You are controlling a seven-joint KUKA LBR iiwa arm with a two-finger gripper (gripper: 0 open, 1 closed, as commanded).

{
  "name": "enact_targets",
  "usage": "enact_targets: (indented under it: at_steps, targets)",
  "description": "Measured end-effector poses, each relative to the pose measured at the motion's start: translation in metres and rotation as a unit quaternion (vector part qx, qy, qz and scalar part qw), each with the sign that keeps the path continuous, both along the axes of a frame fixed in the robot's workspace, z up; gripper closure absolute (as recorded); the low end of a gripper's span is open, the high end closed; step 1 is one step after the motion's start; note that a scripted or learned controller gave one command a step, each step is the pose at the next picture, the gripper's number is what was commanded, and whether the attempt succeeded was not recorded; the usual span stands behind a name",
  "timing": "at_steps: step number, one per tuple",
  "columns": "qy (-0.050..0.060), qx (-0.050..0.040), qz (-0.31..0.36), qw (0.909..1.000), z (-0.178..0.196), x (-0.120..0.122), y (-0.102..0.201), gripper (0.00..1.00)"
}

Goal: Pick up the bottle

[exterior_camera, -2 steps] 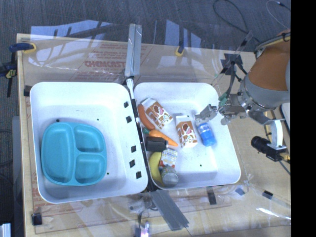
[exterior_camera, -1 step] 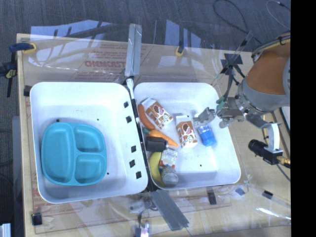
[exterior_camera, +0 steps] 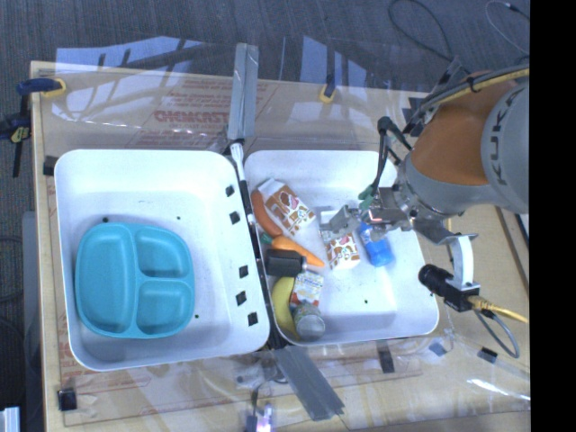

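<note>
Bottle (exterior_camera: 307,308) in right white bin (exterior_camera: 396,309)

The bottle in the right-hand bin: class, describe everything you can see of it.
The bottle lies on its side at the near edge of the right bin, its grey cap end toward the camera. Its body looks clear, with a pale printed label. A yellow banana lies against it, and the gripper is well away from it.
</note>
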State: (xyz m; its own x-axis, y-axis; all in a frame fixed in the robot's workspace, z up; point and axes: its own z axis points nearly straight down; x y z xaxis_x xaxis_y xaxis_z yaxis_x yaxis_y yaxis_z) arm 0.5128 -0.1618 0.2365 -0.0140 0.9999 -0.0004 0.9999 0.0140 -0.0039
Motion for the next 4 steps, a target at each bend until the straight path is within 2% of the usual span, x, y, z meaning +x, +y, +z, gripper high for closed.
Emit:
enact_targets:
  at_steps: [1,2,3,4]
  targets:
    - [0.000,0.0011,0.141,0.9900,-0.010,-0.003,0.029,0.00]
    - [-0.002,0.0000,0.176,0.9844,-0.006,0.003,-0.050,0.00]
    - [-0.001,0.0002,0.160,0.9872,0.007,0.013,-0.049,0.00]
    - [-0.002,-0.0003,0.143,0.9897,0.017,0.013,-0.049,0.00]
